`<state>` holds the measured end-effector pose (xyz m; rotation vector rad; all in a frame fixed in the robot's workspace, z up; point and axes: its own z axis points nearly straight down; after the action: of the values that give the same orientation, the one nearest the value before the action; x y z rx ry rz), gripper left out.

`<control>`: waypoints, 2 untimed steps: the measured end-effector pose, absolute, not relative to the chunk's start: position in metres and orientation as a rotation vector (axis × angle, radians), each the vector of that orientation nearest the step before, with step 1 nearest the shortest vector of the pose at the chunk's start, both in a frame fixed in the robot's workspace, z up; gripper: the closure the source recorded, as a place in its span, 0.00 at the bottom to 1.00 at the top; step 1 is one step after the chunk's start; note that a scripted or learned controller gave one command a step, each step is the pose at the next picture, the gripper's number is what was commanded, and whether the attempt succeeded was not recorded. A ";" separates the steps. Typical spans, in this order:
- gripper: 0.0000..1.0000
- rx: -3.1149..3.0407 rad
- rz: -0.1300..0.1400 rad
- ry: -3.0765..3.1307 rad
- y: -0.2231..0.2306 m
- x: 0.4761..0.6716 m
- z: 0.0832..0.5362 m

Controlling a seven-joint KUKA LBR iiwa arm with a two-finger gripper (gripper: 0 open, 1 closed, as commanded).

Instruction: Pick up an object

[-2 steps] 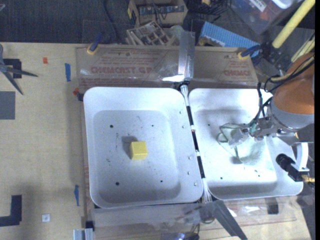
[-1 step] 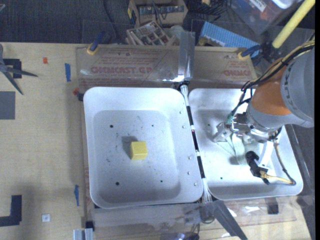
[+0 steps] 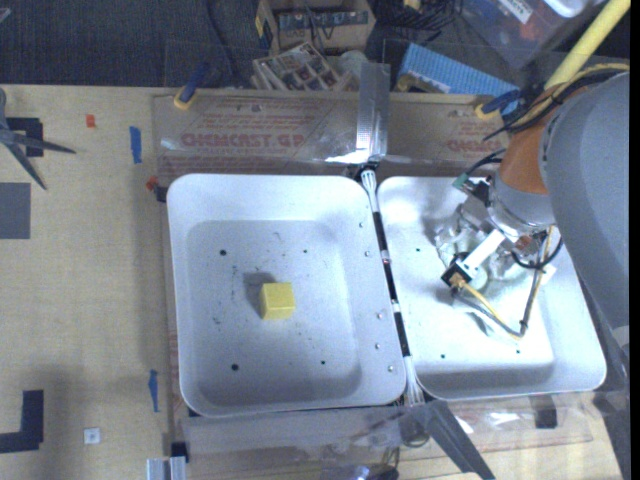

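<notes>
bench [image 3: 80, 298]: is carrying two shallow white bins side by side, with its pale wooden top showing to the left of them.
left bin [image 3: 190, 218]: is lying on the bench, touching the right bin along their shared wall; small dark specks are dotting its floor.
yellow cube [image 3: 278, 300]: is sitting on the floor of the left bin, a little left of the middle, alone and well apart from every wall.
right bin [image 3: 480, 368]: is lying just right of the left bin, with the near half of its floor showing bare white.
arm [image 3: 600, 198]: is reaching in from the right over the right bin, grey, with the orange band [image 3: 522, 168] showing above the wrist.
end effector [image 3: 458, 240]: is hanging over the far half of the right bin, pointing down and to the left; whether it is standing wide or narrow cannot be told from this slant. It is well apart from the yellow cube, with the bins' shared wall between them.
cardboard sheet [image 3: 260, 133]: is lying flat along the far edge of both bins, brown with red lettering.
metal strip [image 3: 373, 118]: is running across the cardboard sheet toward the seam between the bins.
blue tape [image 3: 135, 144]: is sticking to the bench, left of the cardboard sheet.
</notes>
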<state>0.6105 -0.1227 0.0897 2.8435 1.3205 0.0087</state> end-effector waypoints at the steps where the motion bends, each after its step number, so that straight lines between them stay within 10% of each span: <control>1: 1.00 2.838 0.006 1.324 -0.122 0.611 0.101; 2: 1.00 3.039 -0.003 0.800 -0.128 0.615 0.146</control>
<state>0.6150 -0.1276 0.1456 3.0387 0.7996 -0.0033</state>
